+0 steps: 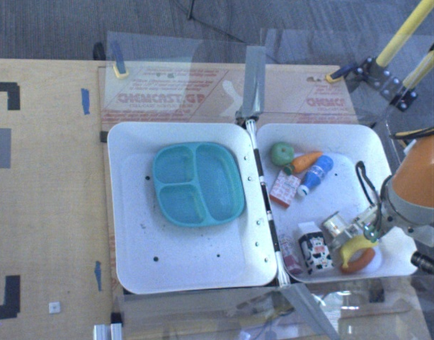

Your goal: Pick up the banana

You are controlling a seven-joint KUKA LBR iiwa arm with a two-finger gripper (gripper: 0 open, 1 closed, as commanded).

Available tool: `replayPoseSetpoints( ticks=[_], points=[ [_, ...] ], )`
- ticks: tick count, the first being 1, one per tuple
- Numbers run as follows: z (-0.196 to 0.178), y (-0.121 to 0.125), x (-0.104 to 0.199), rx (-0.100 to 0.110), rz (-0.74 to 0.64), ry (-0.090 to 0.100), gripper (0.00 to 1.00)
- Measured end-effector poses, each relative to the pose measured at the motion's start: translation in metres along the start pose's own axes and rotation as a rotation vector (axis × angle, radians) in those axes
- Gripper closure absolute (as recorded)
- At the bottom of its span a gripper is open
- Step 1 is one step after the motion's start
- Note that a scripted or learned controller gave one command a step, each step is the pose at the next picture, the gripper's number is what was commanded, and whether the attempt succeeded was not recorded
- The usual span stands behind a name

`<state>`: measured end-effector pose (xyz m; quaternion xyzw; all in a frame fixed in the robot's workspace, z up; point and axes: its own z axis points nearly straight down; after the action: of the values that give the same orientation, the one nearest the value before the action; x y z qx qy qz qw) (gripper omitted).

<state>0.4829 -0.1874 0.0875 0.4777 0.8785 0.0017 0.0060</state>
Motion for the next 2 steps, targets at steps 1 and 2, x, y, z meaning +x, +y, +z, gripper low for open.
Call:
replayPoseSetpoints(
  ticks=[1, 2],
  points=[
    [0.0, -0.019, -0.03, 0.0, -0.297, 0.002, 0.0],
    [-0.01, -0.019, -0.034, -0.006, -0.29, -0.007, 1.0]
  ],
)
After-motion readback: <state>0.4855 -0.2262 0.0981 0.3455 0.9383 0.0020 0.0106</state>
